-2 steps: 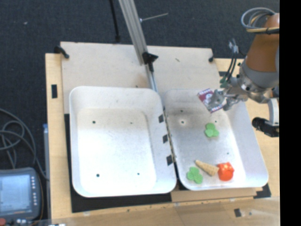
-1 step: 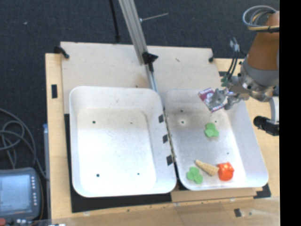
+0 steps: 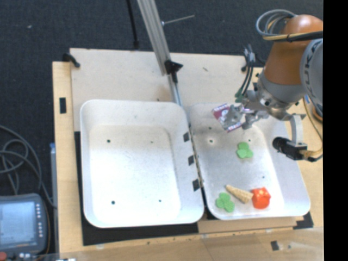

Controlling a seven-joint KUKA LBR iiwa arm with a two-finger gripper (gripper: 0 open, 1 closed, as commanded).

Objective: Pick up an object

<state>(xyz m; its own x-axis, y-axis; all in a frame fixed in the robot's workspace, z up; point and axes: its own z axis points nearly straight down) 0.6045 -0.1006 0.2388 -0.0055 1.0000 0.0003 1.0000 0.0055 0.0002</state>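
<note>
Camera view, looking down at slant on bench (image 3: 117,72) w/ two shallow white bins side by side.

Left bin (image 3: 92,118): bare white floor w/ a few dark specks.

Right bin (image 3: 283,189): holds loose items in lower half. Green clover-shaped piece (image 3: 244,151) near bin center. Second green piece (image 3: 224,202) at bottom-left area, close to front rim. Tan cone-shaped piece (image 3: 238,193) lying on its side just right of second green piece, tip pointing up-left. Red piece (image 3: 261,198) touching or just beside wide end of cone; contact hard to tell.

Arm (image 3: 288,58) entering from right, orange band above wrist, grey body, cables looped on top. Gripper (image 3: 237,118) over upper part of right bin, near back rim. Small pink/white object (image 3: 223,113) at gripper tip, seemingly pinched between fingers, w/ its left part sticking out past them. Fingers closed on it as far as visible; blur makes exact contact unclear. Object well apart from loose items lower in bin. Cannot tell whether raised or touching bin floor.

Metal pole (image 3: 155,29) running from top edge down to divide between bins. Black cable (image 3: 130,15) beside it. Screen device (image 3: 22,222) at bottom-left, off bench, w/ cables (image 3: 16,151) above it.
</note>
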